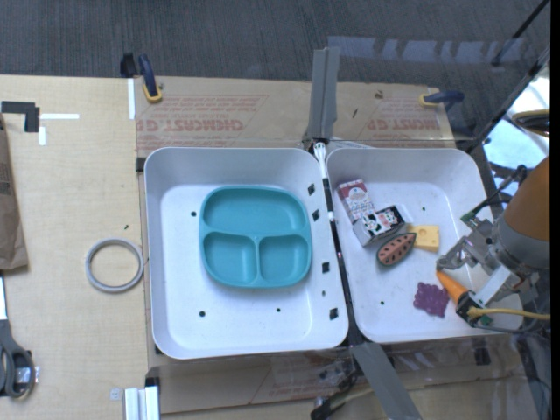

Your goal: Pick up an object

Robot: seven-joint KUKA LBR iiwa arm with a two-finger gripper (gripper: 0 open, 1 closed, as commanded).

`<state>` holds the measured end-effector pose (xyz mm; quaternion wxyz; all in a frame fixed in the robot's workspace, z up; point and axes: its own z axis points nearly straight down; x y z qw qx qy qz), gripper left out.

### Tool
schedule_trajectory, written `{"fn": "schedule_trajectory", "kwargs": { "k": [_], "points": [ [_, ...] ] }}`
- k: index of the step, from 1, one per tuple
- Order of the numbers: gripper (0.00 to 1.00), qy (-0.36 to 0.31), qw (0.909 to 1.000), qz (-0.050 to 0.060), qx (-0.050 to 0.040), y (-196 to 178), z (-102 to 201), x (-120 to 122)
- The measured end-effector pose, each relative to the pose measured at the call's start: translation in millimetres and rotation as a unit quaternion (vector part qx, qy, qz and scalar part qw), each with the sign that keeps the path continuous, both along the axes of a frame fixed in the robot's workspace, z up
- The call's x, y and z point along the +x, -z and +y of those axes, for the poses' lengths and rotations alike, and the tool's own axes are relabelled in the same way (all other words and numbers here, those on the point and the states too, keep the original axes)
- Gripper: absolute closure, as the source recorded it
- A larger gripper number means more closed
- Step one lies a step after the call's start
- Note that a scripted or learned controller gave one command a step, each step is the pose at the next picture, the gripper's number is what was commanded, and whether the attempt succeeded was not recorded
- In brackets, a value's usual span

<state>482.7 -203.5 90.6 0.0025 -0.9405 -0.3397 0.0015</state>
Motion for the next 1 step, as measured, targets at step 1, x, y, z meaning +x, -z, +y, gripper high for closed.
{"fn": "schedule_trajectory", "kwargs": {
  "k": [1],
  "points": [
    [0.0,-0.172,0.9851,-0.002,-0.0009,-96.2,16.6,31.8]
  ]
}}
